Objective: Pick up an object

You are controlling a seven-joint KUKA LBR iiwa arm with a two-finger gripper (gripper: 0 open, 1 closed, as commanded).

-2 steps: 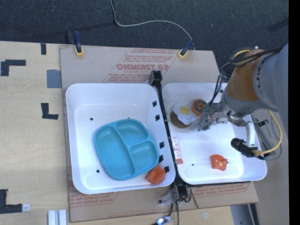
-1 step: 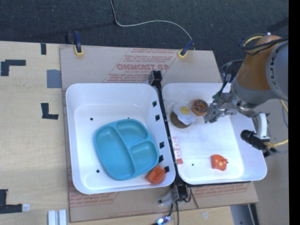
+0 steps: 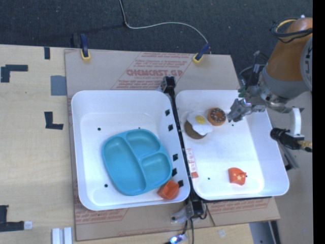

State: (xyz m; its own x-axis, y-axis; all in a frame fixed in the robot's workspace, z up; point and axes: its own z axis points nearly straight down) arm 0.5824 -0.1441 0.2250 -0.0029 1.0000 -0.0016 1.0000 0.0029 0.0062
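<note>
Two white bins sit side by side on the tabletop (image 3: 30,136), and my pincer (image 3: 236,112) hangs over the upper right part of the right bin (image 3: 264,151), reaching in from its right rim. Whether the pincer is apart or together I cannot tell from this height; nothing shows between its tips.

Just to the left of my pincer, near but not touching it, lies a small round brown doughnut (image 3: 217,116) with speckled topping. Further left of that, touching or almost touching the doughnut, sits a white piece with a yellow spot (image 3: 198,122) resting on a brown disc (image 3: 192,131), close to the divider between the bins.

Well below my pincer, toward the near edge of the same bin, lies a small orange-red toy (image 3: 236,176), apart from everything else.

Far to the left of my pincer, across the divider, the left bin (image 3: 86,111) holds a blue compartment plate (image 3: 136,160) lying flat and slightly turned. An orange block (image 3: 168,189) rests at that bin's lower right corner, just beside the plate's edge.

Above my pincer, my grey arm with its orange band (image 3: 288,50) leans in from the right
</note>
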